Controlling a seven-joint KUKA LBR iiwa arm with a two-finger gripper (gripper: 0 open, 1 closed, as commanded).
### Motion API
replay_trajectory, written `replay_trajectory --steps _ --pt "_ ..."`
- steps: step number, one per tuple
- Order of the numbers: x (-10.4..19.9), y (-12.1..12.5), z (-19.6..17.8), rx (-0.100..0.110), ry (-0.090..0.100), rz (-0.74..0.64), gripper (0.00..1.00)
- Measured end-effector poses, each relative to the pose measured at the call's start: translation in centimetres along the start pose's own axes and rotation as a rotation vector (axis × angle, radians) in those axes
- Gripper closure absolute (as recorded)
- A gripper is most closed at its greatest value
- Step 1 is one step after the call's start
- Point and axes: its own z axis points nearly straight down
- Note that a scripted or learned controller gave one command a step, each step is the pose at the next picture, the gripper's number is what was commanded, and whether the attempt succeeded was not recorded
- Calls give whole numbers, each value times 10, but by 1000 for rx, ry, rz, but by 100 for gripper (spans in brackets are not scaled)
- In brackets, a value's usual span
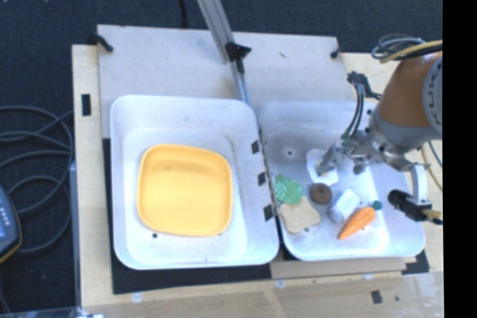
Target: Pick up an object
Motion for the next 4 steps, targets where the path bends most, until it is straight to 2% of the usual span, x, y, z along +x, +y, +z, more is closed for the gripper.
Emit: replay_trajectory --steps 1,2,3,4 --pt "0 1 -13 -6 1 0 100" --pt "0 6 -76 -10 -1 -1 100" --pt "0 -1 -135 -10 -1 -1 100" --pt "-1 -1 -141 -5 0 -1 100"
